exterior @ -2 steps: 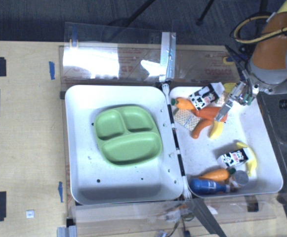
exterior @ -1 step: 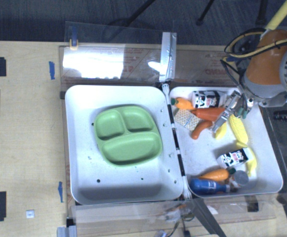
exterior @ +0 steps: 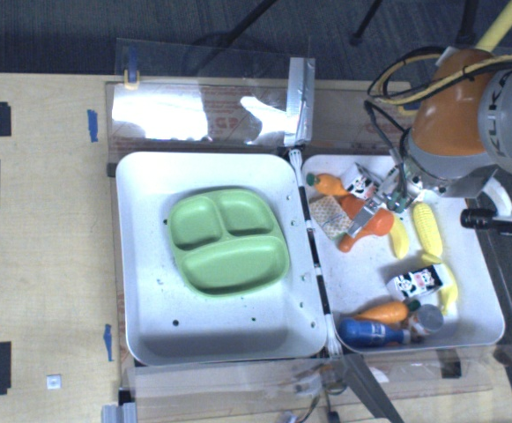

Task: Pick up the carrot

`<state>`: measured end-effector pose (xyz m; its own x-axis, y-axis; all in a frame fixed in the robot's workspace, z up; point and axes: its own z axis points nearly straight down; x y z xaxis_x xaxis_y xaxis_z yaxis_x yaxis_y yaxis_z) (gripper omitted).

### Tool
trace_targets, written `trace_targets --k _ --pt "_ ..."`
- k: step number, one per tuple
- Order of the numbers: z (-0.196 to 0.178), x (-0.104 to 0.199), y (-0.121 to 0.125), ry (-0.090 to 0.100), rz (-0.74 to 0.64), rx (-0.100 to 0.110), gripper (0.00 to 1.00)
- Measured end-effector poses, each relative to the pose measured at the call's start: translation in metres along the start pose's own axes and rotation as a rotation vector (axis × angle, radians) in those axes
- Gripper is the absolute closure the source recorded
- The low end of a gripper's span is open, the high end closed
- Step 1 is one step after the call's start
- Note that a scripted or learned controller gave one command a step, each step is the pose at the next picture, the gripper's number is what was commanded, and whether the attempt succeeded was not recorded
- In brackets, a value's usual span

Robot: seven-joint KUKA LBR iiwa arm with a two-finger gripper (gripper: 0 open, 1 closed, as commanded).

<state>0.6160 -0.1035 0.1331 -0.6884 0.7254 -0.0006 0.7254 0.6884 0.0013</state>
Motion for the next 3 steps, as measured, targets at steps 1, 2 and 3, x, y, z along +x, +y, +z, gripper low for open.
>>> trace_targets --k 1,2,3 --pt "0.001 -0.005 -0.02 0.0 -0.238 0.0 0.0" --pt "0.044 -0.014 -0.02 -0.004 -0.435 -0.001 0.0" --pt "0.025 -0.056 -0.016 0.044 -0.415 0.015 0.0"
